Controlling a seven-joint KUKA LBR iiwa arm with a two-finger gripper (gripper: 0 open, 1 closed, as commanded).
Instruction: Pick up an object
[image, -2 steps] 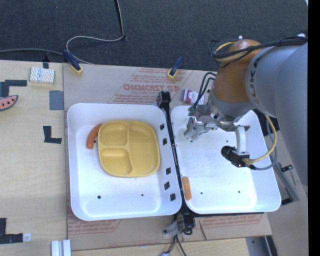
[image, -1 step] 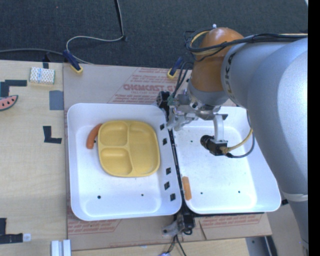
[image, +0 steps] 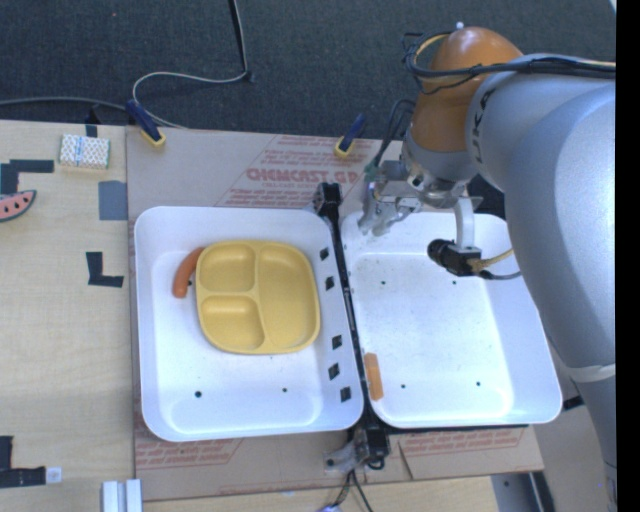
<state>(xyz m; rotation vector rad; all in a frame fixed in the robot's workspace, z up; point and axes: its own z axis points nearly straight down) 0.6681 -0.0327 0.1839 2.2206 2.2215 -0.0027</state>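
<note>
- The gripper (image: 378, 222) hangs over the far left corner of the right bin (image: 520, 400), close to the divider between the bins; whether it is wide or narrow I cannot tell, and nothing shows in its grasp.
- A small orange piece (image: 373, 376) lies in the right bin against its left wall, near the near edge, its long axis running far-to-near.
- In the left bin (image: 165, 400) a yellow sectioned plate (image: 257, 296) sits toward the far half.
- An orange carrot-like piece (image: 184, 273) lies touching the plate's left rim, long axis running roughly far-to-near, tilted slightly.
- Both bins rest on cardboard (image: 290, 175) on the worktop (image: 60, 340).
</note>
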